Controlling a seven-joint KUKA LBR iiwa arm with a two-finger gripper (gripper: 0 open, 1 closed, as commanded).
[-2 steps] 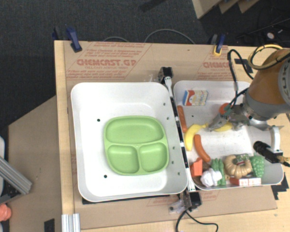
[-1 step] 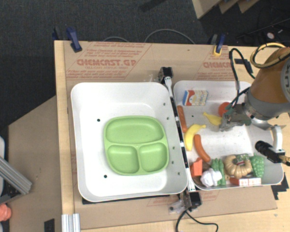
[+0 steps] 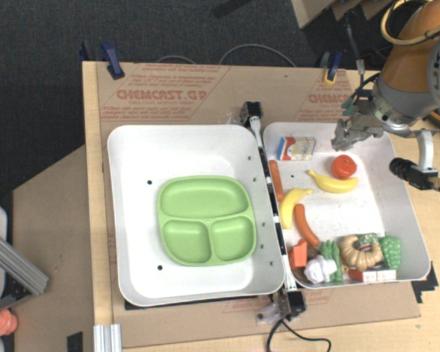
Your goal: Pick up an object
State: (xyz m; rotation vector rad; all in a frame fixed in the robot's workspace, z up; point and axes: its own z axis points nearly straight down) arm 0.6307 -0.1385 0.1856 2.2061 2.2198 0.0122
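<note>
My gripper (image 3: 347,136) hangs over the back of the right bin (image 3: 407,218), just above and behind a red tomato (image 3: 343,166). A yellow banana (image 3: 334,184) lies against the tomato's front. To the gripper's left sits a small white, blue and red box (image 3: 297,148). I see nothing held in the gripper.
The right bin also holds a second banana (image 3: 289,206), two orange sausages (image 3: 276,178) (image 3: 306,226), an orange block (image 3: 298,255), a white item (image 3: 319,270), a bagel (image 3: 361,249) and green broccoli (image 3: 390,249). A green divided plate (image 3: 205,218) lies in the left bin (image 3: 132,160).
</note>
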